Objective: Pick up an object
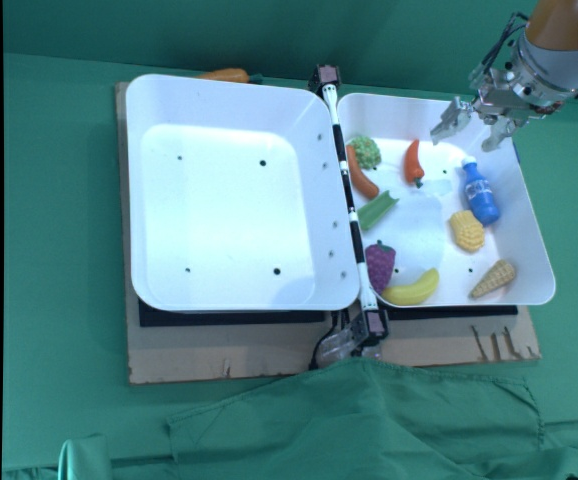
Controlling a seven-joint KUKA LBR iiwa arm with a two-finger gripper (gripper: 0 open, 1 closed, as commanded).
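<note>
Tabletop [59, 218]: green cloth cover.
Left bin [149, 98]: centre-left of frame.
Right bin [534, 258]: centre-right, contains toy foods.
Jaws [474, 131]: upper right, above right bin's far rim, apart, nothing between them.
Blue bottle [480, 193]: right bin, below the jaws; label unreadable.
Banana [413, 288]: near rim.
Corn [467, 231]: just beside the bottle.
Red pepper [414, 162]: far centre.

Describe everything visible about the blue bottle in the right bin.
The blue bottle is a small toy-like plastic bottle with a white cap and a pale label band round its middle. It lies on its side on the floor of the right bin, cap toward the far rim. The corn cob lies just in front of it. The gripper hovers above, apart from it.
</note>
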